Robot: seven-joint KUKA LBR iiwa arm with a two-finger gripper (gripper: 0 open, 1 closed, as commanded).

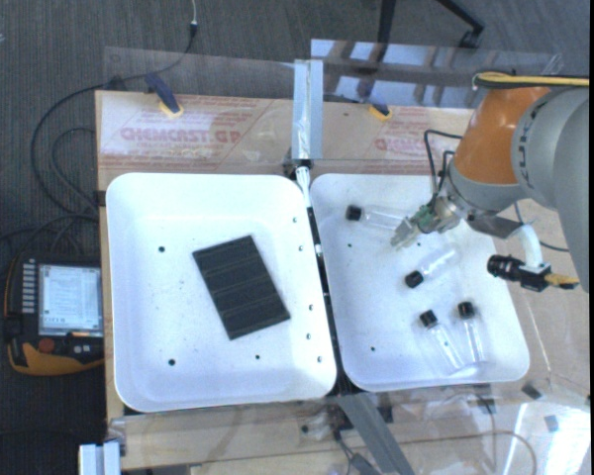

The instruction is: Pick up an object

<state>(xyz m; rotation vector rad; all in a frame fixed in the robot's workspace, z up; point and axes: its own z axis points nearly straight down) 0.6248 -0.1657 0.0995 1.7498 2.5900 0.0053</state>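
Vials [453, 336] right bin front | arm bent in from right | gripper [412, 231] low over bin

My gripper [413, 228] hangs low over the right bin [376, 359], just beside a clear black-capped vial [371, 216]. Below it lie more vials [453, 339]. Well off to my far side, a black slab [241, 286] lies in the left bin [139, 364].
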